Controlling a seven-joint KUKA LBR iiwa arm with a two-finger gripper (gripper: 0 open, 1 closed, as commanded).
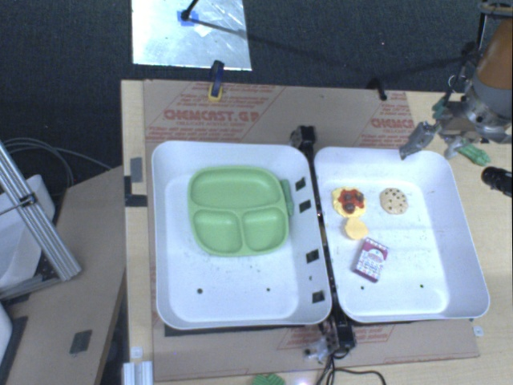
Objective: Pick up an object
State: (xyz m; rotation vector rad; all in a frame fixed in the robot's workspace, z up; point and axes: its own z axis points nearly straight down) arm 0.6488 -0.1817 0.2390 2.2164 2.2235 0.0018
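The right bin (449,215) holds several small items. A red and yellow toy food piece (349,201) lies near its middle left, with a round cookie (393,200) to its right. A small yellow piece (356,229) sits just below, and a maroon box (370,260) lies lower still. My gripper (434,144) hangs over the bin's far right corner, well apart from all of them. Its fingers (416,143) are spread open with nothing between them.
The left bin (172,279) holds a green divided plate (239,211). A green object (474,155) lies on the bench just right of the gripper. A black clamp (304,135) sits where the bins meet at the back, and a shiny sheet (191,22) lies on the floor beyond.
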